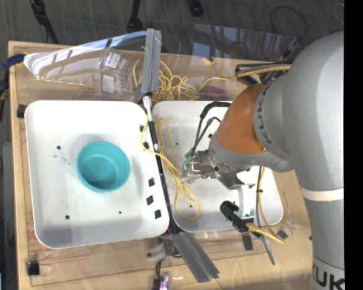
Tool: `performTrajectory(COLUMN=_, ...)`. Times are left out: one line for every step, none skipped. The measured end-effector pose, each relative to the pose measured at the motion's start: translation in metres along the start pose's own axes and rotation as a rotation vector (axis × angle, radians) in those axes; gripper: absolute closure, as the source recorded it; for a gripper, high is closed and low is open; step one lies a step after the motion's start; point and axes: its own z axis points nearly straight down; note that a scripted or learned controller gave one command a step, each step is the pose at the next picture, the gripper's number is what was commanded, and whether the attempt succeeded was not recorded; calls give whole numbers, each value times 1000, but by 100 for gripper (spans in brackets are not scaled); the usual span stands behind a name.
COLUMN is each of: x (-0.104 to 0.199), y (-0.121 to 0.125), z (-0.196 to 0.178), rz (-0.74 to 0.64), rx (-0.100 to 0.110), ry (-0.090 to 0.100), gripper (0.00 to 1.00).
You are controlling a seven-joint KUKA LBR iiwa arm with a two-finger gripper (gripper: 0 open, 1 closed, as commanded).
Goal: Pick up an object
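Over right bin [272,213] | gripper [196,165] state unclear | teal bowl [103,165] mid left bin [42,138]

The grey arm [308,101] comes in from the right and bends down toward the left, its thick upper part taking up much of the right side. The orange band [239,125] sits just above the wrist [227,159], which points left and slightly down. The gripper [192,165] hangs low at the wrist's left end, mostly hidden beneath it.
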Motion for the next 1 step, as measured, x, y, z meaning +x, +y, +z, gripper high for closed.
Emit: performTrajectory(x=-4, y=-32, z=31, rz=-143, rx=1, ry=2, gripper=0)
